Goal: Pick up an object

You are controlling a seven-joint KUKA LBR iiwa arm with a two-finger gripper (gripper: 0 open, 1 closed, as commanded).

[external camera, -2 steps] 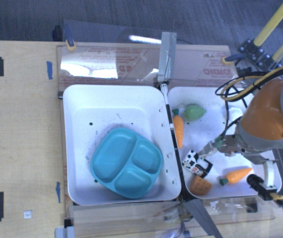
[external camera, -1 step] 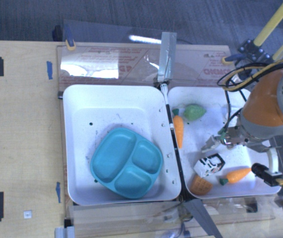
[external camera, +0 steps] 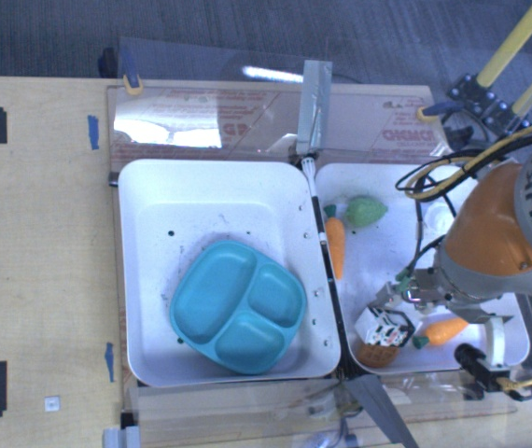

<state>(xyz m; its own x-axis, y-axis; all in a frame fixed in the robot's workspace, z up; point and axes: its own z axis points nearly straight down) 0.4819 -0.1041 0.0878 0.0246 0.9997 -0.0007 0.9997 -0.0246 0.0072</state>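
My gripper point(external camera: 389, 315) hangs low at the front of the right bin point(external camera: 378, 264), on the grey arm with its orange band point(external camera: 495, 227). Directly beneath it sits a small brown, white-topped object point(external camera: 378, 351) against the bin's front wall, partly hidden by the gripper. To its right lies an orange carrot point(external camera: 448, 330) with a green end. A second carrot point(external camera: 335, 243) lies along the bin's left wall. A green leafy toy point(external camera: 366, 211) rests at the back. Whether anything is held cannot be made out.
The left bin point(external camera: 145, 213) holds a blue divided plate point(external camera: 238, 306). A metal divider post point(external camera: 315, 105) stands behind the two bins. Cables point(external camera: 434, 180) and yellow rods point(external camera: 518, 35) crowd the right bin's back right corner.
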